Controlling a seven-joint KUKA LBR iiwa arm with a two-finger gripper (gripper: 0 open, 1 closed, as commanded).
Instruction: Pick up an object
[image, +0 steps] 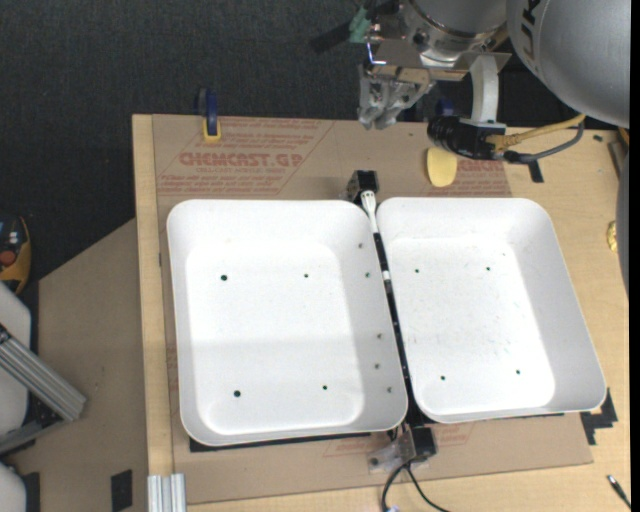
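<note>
My gripper (383, 108) hangs at the top of the camera view, over the brown board behind the gap between the two bins. It is well above the bench and outside both bins. A small pale yellow object (441, 166) lies on the board just behind the right bin (560, 290), a little right of and below the gripper. The left bin (190, 300) shows its white floor with a few dark dots. I see nothing held under the gripper.
A black clip (362, 185) and a dark strip join the bins along the middle seam. A blue and yellow clamp (209, 113) sits at the board's back left corner. Black cables (520, 145) run from the arm at the upper right.
</note>
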